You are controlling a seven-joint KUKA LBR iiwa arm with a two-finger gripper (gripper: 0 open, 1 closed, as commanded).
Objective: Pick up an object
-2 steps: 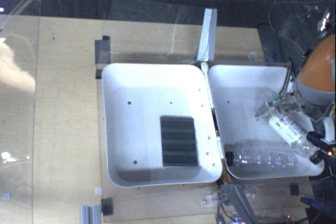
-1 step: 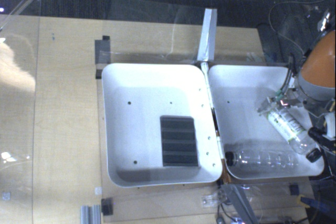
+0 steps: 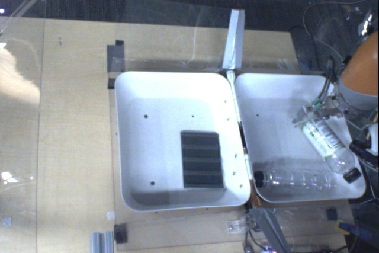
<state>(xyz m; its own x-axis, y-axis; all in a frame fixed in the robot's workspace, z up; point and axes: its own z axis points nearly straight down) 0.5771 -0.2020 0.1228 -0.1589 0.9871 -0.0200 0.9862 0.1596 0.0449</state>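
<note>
Now, right bin (image 3: 278, 92): we see a labelled bottle (image 3: 323, 140) lying diagonally, neck up-left, just below the gripper (image 3: 320, 105).
Fingers: we cannot tell open or closed.
Left bin (image 3: 127, 127): dark ribbed block (image 3: 201, 159).

We see a pale wooden table (image 3: 65, 145) carrying two shallow white bins side by side, the left bin (image 3: 127, 127) and the right bin (image 3: 260, 92) touching along their inner rims. A grey bar (image 3: 234, 38) lies behind their junction. Small dark brackets (image 3: 116, 56) sit at the left bin's corners.
</note>
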